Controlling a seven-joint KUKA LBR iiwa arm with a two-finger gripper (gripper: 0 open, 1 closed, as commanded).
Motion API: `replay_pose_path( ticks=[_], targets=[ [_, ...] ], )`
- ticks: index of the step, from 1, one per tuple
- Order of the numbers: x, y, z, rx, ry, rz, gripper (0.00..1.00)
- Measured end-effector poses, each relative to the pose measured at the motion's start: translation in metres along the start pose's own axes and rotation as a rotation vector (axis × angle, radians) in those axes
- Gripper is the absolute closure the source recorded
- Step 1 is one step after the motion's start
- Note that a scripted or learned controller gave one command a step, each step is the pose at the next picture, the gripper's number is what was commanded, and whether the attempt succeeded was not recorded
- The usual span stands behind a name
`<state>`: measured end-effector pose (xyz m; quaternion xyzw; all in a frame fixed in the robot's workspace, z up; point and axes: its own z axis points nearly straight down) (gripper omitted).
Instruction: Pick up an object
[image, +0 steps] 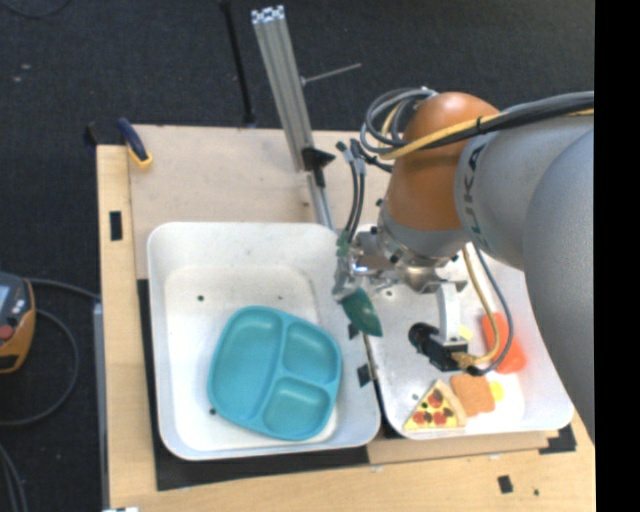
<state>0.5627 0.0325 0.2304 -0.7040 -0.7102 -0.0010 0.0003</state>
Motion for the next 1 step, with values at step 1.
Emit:
replay_pose_path(
  ticks=[1],
  targets=[
    [0.0503,0.0169,0.0020,0.000,0.000,0.001,1.00]
  ],
)
